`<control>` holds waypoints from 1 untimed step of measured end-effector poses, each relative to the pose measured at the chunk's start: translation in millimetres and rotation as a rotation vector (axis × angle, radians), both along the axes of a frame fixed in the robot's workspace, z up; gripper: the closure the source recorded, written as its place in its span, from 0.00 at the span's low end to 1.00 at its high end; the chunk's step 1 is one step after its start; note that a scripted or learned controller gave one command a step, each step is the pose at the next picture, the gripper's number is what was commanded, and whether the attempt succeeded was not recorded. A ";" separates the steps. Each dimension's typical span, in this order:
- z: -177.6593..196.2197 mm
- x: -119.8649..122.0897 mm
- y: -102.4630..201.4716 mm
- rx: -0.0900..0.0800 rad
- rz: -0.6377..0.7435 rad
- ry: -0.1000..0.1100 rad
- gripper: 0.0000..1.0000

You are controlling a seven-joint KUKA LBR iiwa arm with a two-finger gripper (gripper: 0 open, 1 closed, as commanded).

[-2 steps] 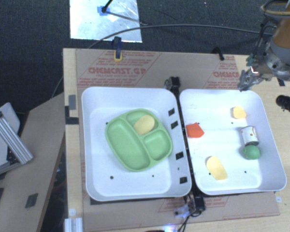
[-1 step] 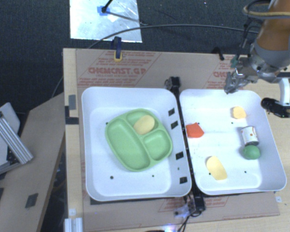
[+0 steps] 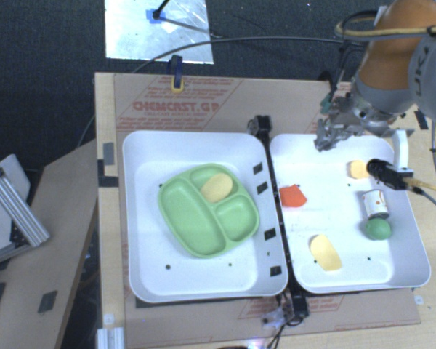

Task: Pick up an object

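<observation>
In the right bin lie an orange piece near its left wall, a yellow piece toward the front, a small can touching a green ball, and a pale round piece toward the back. The gripper hangs over the bin's back left part, above bare floor and gripping nothing, though how wide its jaws stand I cannot tell. The orange piece looks the best target, lying nearest and apart from the others, so the gripper should centre over it before descending, keeping off the wall between this bin and the left bin, where a green divided plate holds a yellow lump

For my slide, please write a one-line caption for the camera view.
KUKA gripper hovers over the right bin, which holds an orange piece, small can and green ball.
</observation>
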State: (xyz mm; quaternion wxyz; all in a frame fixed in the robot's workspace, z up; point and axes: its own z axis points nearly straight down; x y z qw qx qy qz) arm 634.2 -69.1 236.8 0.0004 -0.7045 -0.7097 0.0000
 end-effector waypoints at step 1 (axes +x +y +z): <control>7.5 -15.6 53.0 0.001 0.002 0.000 1.00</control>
